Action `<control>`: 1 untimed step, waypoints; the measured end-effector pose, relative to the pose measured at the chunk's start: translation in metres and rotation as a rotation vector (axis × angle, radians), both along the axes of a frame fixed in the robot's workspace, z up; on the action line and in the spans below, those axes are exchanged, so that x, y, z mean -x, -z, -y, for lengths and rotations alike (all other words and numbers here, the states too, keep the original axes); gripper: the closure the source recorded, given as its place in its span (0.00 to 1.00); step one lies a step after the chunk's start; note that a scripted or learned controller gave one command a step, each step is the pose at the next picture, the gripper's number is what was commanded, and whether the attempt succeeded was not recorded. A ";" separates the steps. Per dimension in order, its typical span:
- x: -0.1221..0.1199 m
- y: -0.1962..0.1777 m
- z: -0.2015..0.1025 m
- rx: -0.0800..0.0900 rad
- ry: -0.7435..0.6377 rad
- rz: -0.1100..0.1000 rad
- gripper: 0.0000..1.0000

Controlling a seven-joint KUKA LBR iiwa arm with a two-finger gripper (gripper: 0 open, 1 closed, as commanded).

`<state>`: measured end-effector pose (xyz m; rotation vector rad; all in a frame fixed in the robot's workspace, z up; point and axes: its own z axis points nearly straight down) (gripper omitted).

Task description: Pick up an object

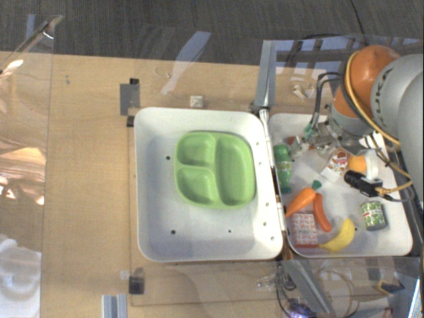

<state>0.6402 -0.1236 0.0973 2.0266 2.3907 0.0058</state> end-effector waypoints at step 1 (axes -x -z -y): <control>-0.024 0.004 -0.004 0.009 -0.069 -0.028 0.00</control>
